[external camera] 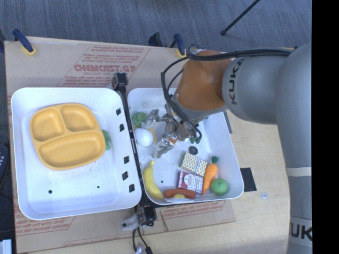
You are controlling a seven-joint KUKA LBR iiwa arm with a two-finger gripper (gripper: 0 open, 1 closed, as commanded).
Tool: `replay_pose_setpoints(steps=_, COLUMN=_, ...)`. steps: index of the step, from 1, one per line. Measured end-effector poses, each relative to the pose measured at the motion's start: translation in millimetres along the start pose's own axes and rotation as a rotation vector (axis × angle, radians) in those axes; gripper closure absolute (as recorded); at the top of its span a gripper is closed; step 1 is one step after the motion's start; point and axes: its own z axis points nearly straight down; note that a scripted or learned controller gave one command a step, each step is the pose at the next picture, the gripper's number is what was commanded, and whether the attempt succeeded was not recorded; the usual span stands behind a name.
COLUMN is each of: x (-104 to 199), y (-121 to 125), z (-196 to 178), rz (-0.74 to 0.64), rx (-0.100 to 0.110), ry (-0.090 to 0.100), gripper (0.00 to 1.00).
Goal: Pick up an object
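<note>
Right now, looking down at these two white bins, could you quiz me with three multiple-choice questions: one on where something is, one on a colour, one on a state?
1. Where is the yellow tray?
A. left bin
B. right bin
C. on the floor

2. What colour is the band above the arm's wrist?
A. blue
B. orange
C. green

3. How does the banana lie?
A. in the bin
B. in the tray
C. off the bench

Answers: 1 A, it fills much of the left bin. 2 B, plainly orange. 3 A, beside the right bin's left wall.
</note>
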Motion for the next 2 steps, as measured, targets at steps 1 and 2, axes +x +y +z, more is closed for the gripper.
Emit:
replay_pose_setpoints(steps=1, x=-56, y=-16, z=0, rz=-0.343, rx=-0.001, ry=0.001, gripper=0.00)
replay_pose_setpoints(steps=2, x=-32, y=-13, z=1, rz=-0.405, rx=-0.003, ry=0.003, gripper=0.00)
